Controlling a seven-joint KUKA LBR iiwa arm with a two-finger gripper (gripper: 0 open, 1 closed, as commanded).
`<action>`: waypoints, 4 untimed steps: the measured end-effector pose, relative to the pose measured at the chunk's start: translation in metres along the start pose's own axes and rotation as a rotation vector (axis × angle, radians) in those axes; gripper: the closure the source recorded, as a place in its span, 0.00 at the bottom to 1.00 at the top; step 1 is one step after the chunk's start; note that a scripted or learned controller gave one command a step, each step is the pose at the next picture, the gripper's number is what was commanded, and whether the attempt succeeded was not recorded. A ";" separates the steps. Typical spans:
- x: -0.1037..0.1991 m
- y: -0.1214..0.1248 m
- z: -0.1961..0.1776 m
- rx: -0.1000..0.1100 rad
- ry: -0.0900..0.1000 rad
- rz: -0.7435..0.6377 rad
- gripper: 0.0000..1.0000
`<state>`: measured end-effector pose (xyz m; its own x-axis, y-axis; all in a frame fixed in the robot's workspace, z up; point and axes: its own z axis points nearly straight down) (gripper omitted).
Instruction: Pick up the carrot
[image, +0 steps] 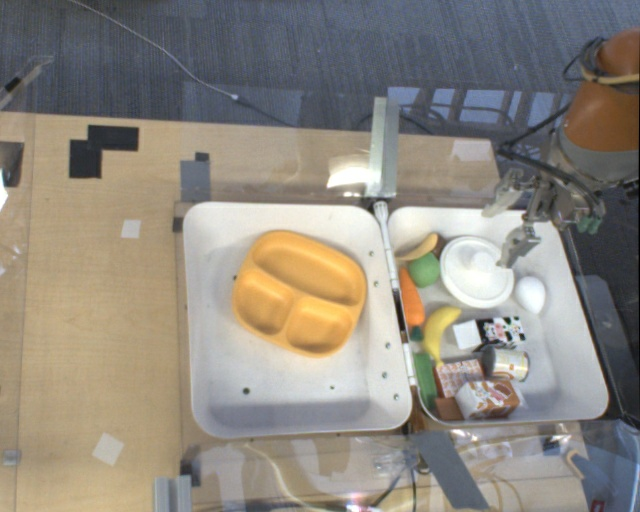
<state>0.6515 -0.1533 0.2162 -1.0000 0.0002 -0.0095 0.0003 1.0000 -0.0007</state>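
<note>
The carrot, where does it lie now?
The carrot lies in the right bin, along its left wall, below the green fruit and above the banana.

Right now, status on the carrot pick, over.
Gripper above white bowl, holding nothing. Carrot flat against right bin's left wall, untouched. Green fruit and banana crowd it.
</note>
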 end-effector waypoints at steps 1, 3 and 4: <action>0.019 0.057 0.115 0.003 -0.008 -0.316 0.00; 0.037 0.071 0.125 0.003 -0.008 -0.327 0.00; 0.070 0.066 0.123 0.006 -0.013 -0.609 0.00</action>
<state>0.5824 -0.0872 0.0921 -0.8200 -0.5721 -0.0173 -0.5719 0.8202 -0.0157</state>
